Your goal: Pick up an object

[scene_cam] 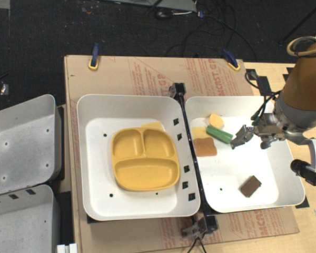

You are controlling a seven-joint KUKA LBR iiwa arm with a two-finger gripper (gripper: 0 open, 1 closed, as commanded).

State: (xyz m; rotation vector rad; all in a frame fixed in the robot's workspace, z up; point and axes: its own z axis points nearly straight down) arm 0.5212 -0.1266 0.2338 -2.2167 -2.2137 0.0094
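Right bin (284,196) floor largely bare toward the near rim, gripper (237,140) fingers parted, holding nothing, tips just beside green block's (219,134) right end.

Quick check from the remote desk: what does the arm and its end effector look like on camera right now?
The arm is grey metal with a broad orange band above the wrist. A black cable loops alongside it. The end effector is small, dark grey, and ends in two slim fingers.

Divided tray (145,159) in left bin (89,141); 4 pieces in right bin (284,194), block (250,185) apart, frontmost.
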